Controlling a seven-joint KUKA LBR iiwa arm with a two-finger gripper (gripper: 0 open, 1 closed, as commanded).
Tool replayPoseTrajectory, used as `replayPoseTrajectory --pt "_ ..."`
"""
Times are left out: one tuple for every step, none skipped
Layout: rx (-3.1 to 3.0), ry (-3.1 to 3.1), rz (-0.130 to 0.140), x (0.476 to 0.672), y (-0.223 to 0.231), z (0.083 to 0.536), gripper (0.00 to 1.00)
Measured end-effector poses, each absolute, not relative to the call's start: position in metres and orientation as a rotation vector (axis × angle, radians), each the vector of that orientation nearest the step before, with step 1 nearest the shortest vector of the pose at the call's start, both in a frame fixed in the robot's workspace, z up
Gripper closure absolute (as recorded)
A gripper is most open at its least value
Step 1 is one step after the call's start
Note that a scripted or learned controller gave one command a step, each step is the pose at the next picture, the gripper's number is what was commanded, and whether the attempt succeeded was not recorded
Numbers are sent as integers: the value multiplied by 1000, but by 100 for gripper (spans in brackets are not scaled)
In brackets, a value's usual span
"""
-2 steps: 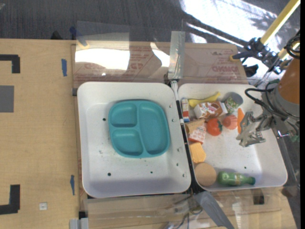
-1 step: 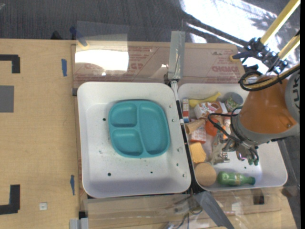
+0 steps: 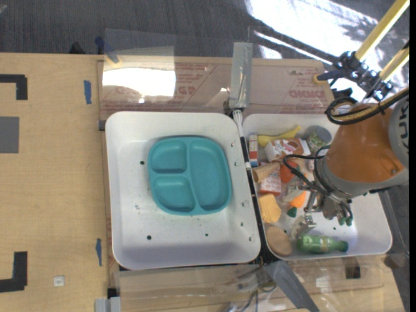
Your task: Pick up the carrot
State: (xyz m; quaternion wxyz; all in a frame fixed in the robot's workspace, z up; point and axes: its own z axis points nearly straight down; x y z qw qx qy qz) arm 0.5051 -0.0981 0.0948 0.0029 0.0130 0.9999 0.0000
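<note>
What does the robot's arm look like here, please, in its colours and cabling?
The arm enters from the right as a fat rounded orange segment with a grey casing at its upper right. Black cables loop over the top. Below it the hand is a small cluster of dark and metallic parts with green spots.

My arm (image 3: 380, 132) comes in from the right edge of the view, grey at the outer part, with the orange band (image 3: 361, 155) bulking wide just above my wrist. Black cables loop over the top of that band. From there the wrist angles down and to the left, and my hand (image 3: 311, 214) hangs below it — dark metal parts, pointed downward, low over the right-hand side of the scene. The orange band hides much of the wrist, and my fingertips are too small and cluttered to read — I can't make out their spread.
</note>
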Motion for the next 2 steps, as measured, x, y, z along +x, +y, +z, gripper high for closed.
replayPoseTrajectory --pt "37 3128 -1 507 -97 106 100" --pt "-664 3047 -6 489 -99 92 100"
